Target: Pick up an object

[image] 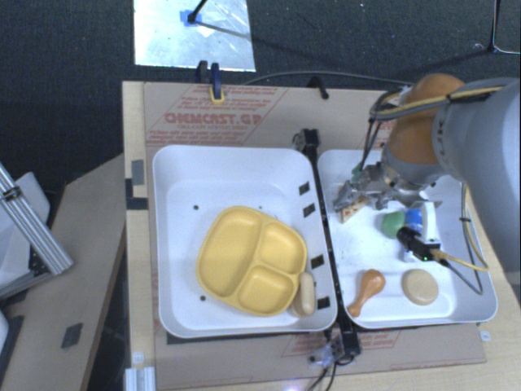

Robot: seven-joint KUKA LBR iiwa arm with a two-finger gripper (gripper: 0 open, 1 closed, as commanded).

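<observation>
I read the likeliest target as the small tan piece (352, 211) lying at about ten o'clock in the right bin (472, 304), close to the divider, since the gripper (358, 192) sits right over it; whether the pincer is released or clenched I cannot tell from up here, and I see nothing clearly gripped. My worry is a miss: the piece looks small and low, so a closure could skate off it or nudge it against the bin wall at nine o'clock. A green object (394, 221) lies just beside the wrist at three o'clock of the tan piece and could get bumped or grabbed instead. Further out, a wooden pear-shaped piece (367, 289) and a pale round disc (421, 286) rest toward six o'clock, well apart from the action. The left bin (183, 186) holds a yellow divided tray (252, 259) with a beige oblong (305, 293) touching its five o'clock edge. Both bins sit on a cardboard-covered bench (220, 112) over dark carpet (65, 72).
</observation>
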